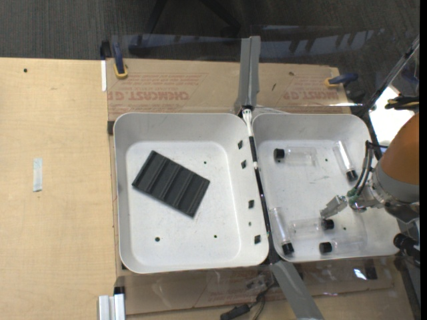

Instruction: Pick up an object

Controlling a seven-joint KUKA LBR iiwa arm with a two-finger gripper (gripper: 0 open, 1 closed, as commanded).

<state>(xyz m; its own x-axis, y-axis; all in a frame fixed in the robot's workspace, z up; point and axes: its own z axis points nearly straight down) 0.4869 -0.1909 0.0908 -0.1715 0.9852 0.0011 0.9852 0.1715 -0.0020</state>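
A dark grey ridged rectangular panel [171, 183] lies flat and slanted in the left bin [127, 199]. In the right bin [303, 125] lie several clear plastic tubes with black caps: one near the back left [295, 156], one near the back right [345, 162], and one at the front left [280, 229]. More clear pieces with black caps [327, 235] sit at the front middle. The arm comes in from the right, with its orange band [405, 155] above the wrist. My gripper [333, 209] is low over the right bin's front right part, just above the capped piece there.
A grey divider bar [250, 72] runs between the bins at the back. Brown cardboard [173, 89] lies behind the bins, held by clamps. A wooden bench top [53, 179] stretches to the left. Cables hang by the arm at the right.
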